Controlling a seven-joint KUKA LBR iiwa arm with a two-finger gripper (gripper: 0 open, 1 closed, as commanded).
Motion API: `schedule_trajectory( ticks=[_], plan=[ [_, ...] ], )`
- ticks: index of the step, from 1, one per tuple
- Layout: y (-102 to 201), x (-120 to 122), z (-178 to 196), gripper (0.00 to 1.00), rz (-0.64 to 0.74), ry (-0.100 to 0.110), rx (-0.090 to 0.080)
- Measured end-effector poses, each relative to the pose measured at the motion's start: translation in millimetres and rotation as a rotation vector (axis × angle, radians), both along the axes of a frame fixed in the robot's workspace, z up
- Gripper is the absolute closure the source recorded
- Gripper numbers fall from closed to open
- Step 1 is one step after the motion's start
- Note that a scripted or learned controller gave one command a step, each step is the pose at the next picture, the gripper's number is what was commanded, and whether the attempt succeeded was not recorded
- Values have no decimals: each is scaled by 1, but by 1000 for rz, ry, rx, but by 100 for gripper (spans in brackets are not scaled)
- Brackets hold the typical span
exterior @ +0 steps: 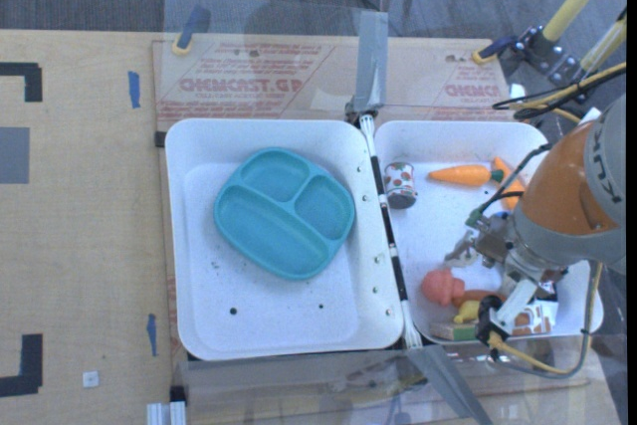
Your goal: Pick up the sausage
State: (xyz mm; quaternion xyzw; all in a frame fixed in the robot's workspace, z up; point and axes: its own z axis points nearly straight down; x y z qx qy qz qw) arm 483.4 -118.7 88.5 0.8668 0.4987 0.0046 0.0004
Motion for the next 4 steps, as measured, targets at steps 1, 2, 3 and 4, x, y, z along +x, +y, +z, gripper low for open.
schedule_trajectory(
  ticks=[1,2,3,4],
  plan=[
    [-4,-1,7,100,-6,4,-2],
    [-4,-2,7,0,-7,5,-2],
    [13,-1,0,0,252,-1,-12],
    [11,-2,8,100,248,2,-9]
  ],
)
